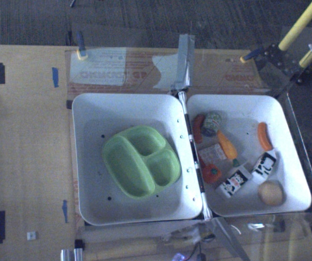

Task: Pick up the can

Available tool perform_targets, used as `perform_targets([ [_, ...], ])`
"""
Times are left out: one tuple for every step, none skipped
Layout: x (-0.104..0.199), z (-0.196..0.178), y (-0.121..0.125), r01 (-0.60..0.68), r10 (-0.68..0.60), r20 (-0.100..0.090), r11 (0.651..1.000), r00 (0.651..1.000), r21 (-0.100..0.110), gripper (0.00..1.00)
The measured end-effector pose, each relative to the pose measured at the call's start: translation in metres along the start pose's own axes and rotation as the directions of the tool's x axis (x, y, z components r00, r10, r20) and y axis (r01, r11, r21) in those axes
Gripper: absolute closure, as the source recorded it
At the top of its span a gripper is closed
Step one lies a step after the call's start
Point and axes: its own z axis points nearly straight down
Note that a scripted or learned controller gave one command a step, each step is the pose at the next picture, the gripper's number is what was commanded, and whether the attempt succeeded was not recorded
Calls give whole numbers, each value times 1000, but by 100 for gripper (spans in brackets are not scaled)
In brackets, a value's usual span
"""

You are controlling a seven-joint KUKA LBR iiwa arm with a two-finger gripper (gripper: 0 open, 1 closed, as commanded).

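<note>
Past the round tan ball (270, 193) by the near edge of the right white bin (243, 113), the small grey-green can (213, 122) sits untouched near the far left corner, so I think the gripper must first come down over it, and I cannot tell if the gripper is spread or pressed together.

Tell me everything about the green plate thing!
The green divided plate looks like smooth plastic, light green, with rounded corners and three sunken compartments split by raised ridges. It lies flat, right way up and turned at a slant, near the middle of the left white bin. It rests on the bin's floor, and no other object touches it.
</note>
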Motion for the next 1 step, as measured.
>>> perform_targets([
  [1, -13, 2, 3, -3, 6, 1000, 1000, -6, 100],
])
